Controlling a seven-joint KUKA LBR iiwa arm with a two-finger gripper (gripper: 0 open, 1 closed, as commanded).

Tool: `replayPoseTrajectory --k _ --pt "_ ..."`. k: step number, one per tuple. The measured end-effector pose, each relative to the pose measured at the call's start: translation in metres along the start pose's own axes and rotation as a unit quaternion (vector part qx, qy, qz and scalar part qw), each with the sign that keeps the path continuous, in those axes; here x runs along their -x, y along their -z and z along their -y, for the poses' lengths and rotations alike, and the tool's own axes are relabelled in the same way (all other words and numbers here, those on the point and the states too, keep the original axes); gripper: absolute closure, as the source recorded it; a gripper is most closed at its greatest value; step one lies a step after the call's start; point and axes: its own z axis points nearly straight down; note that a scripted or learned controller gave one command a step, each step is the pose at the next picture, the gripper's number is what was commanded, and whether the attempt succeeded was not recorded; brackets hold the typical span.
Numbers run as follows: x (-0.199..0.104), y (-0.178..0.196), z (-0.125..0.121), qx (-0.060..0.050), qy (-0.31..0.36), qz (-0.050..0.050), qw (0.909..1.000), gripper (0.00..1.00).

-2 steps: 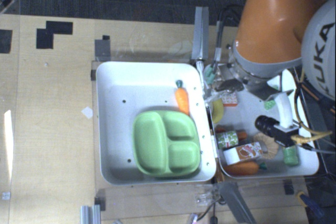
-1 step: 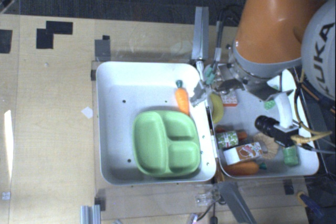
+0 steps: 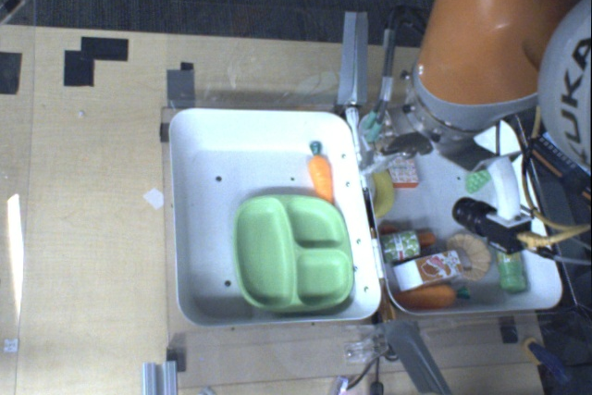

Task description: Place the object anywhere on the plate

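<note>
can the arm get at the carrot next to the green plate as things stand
Probably yes. The carrot lies in the open in the left bin, beside the plate, with nothing on top. The arm hangs over the neighbouring bin.

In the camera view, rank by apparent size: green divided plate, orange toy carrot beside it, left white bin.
1. Left white bin, largest.
2. Green divided plate, covering much of the bin floor.
3. Orange toy carrot, smallest, at the plate's upper right corner.
</note>
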Motion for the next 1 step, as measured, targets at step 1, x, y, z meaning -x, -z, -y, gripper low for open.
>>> replayPoseTrajectory --k 1 --pt "-0.0033 -0.0808 0.0169 -0.010 -0.006 -0.001 0.9999 1.00"
